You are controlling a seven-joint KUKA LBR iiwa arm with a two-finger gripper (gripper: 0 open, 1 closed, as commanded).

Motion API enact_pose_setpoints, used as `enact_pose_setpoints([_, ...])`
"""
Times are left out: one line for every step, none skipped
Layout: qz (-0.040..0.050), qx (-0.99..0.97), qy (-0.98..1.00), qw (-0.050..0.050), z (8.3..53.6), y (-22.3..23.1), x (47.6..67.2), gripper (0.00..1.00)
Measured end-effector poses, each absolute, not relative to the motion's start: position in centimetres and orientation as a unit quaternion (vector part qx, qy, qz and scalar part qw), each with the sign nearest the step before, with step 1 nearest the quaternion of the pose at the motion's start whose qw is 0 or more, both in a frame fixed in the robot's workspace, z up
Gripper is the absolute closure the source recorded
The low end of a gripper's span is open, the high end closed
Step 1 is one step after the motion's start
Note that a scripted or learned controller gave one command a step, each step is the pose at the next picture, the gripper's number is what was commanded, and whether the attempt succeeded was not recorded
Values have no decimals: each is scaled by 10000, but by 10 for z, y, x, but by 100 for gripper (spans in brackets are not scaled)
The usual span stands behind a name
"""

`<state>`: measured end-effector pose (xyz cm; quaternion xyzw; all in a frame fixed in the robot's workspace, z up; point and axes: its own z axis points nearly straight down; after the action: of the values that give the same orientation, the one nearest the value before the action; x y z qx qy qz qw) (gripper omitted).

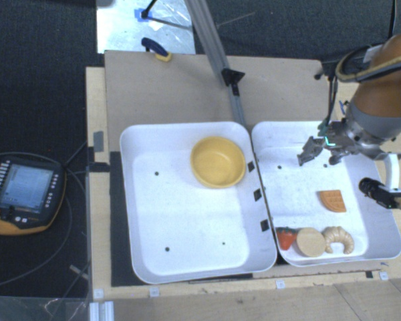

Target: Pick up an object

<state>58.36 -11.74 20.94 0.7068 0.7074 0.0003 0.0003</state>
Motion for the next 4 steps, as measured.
enact_pose_setpoints([3, 7069, 7074, 3, 209, -117, 584, 0])
enact_pose_setpoints([-9, 7072, 7070, -10, 165, -124, 584, 0])
enact_pose_setpoints([-13, 7070, 7072, -16, 105, -118, 586, 0])
enact_pose_setpoints([-1, 7070, 7072, 0, 90, -118, 586, 0])
